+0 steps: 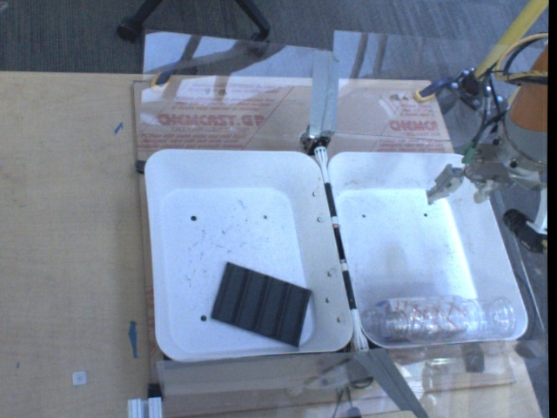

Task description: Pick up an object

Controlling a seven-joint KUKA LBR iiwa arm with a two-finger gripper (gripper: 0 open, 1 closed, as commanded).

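Bench (61, 233): pale wood surface, flat, with dark carpet beyond its far edge and the black legs of a chair base (196, 3) on that carpet.

Arm (529, 116): one, reaching in from the right, orange band showing at the frame edge, cables looped above the wrist. Gripper (459, 183): one, hanging over the far right corner of the right bin, tilted down toward the left, nothing between its fingers; whether the fingers are spread or closed cannot be told.

Bins: two, shallow white plastic, rounded corners, side by side and touching along a hinged middle seam. Left bin (174, 172): floor scuffed with fine dark marks. Right bin (487, 233): smoother floor.

Ribbed panel (261, 304): one, dark grey, rectangular, with parallel ridges, lying flat and skewed in the near part of the left bin.

Bottle (444, 317): one, clear plastic, crinkled, lying on its side along the near wall of the right bin, well apart from the gripper.

Clear sheet (226, 103): one, glossy with red lettering, standing behind both bins.
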